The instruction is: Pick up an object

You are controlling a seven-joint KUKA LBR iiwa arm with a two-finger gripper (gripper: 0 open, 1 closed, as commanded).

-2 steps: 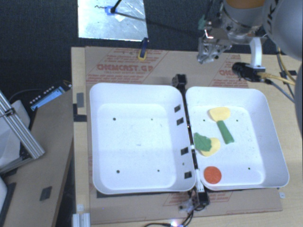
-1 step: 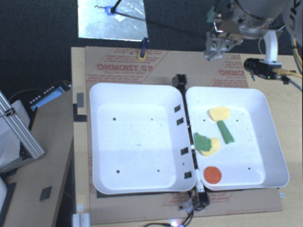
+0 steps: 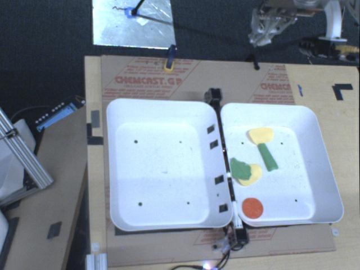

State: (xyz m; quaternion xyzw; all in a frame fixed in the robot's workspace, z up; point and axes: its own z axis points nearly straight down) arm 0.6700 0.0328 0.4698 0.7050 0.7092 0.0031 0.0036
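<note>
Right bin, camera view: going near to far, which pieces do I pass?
Orange disc → dark green piece lying on a yellow piece → green stick → yellow piece. The gripper sits beyond the right bin.

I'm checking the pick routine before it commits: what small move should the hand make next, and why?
Probably bring the hand forward and down over the right bin. It sits high beyond the bins' far edge, over the dark floor, while every object lies in that bin: a yellow piece, a green bar, a green and yellow pair and an orange disc.
</note>
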